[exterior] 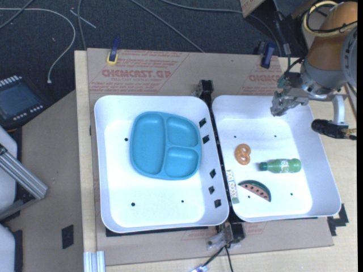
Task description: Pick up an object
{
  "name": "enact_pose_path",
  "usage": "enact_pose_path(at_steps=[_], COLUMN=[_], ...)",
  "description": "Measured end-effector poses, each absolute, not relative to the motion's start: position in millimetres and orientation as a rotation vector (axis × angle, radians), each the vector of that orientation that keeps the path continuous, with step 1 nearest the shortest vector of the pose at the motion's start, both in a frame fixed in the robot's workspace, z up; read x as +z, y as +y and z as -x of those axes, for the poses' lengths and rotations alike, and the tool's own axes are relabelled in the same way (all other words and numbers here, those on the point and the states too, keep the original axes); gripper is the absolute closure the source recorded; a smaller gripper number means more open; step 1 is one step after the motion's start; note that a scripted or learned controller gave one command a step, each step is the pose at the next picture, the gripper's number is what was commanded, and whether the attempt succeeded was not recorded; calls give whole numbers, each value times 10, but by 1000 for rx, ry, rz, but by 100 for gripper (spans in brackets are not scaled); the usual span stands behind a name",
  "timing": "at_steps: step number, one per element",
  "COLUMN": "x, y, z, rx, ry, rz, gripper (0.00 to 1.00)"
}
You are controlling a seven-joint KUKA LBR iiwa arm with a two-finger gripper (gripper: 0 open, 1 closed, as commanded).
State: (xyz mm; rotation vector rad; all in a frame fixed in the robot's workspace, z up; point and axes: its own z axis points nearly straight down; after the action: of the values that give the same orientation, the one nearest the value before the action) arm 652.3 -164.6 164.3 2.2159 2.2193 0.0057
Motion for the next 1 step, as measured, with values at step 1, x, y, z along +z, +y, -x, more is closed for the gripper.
enact_pose_path(at_steps=[1], x=[2224], y=[-1712], z=[-6611], rx=[5], ry=[2218], rz=[-2215], gripper=[100])
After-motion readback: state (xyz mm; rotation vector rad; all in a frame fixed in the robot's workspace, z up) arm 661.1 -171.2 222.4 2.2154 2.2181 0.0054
